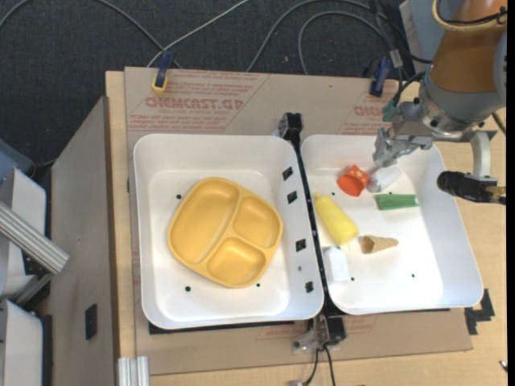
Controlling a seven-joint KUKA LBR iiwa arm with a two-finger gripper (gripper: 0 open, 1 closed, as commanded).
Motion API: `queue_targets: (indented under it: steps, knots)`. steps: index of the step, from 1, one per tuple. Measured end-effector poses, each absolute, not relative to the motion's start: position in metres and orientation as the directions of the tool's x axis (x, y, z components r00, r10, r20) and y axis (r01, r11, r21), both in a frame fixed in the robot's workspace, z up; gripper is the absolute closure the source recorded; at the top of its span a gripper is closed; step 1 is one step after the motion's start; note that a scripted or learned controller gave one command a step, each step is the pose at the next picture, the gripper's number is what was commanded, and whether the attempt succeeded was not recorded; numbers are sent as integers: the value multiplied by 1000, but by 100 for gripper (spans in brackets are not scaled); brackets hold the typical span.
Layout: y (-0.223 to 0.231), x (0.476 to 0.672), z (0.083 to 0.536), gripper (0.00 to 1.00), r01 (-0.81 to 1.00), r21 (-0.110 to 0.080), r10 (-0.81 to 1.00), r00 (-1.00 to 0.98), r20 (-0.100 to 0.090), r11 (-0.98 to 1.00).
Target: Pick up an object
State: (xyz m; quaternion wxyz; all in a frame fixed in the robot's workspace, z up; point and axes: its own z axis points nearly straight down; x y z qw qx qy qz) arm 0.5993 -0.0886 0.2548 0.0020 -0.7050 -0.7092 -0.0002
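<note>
We see the arm reaching in from the upper right of the frame, its hand point(385, 166) lowered into the right bin point(451, 284) and hanging just over a small whitish piece point(386, 180) beside an orange-red toy point(352, 182) in the bin's upper middle. We judge the step to be the approach, or the last of the descent before a grasp; nothing visibly sits between the fingers, and we cannot tell how far apart they stand, since the wrist hides much of them. The nearest candidates are the orange-red toy, touching or just beside the whitish piece, and a green block point(396, 202) just below and to the right. The green block lies with its long axis nearly level across the frame. A yellow bottle-like object point(335, 219) lies lower, near the divider, its long axis running from upper left to lower right, above a white rectangular piece point(337, 264). A tan cone point(376, 244) sits right of it, tip pointing right. The left bin point(149, 215) carries a yellow divided tray point(224, 232). The next move, we think, calls for settling the fingers squarely around one item without nudging its neighbour, then closing and lifting straight up off the counter point(241, 93).
</note>
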Motion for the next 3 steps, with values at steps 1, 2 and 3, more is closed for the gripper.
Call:
queue_targets:
  steps: [1, 2, 3]
  knots:
    - [-39, 603, 240, 100, 1000, -3, 1000, -5, 2, 5]
    - [20, 597, 233, 100, 1000, -3, 1000, -7, 3, 7]
    - [85, 599, 230, 100, 1000, -1, 1000, -8, 3, 8]
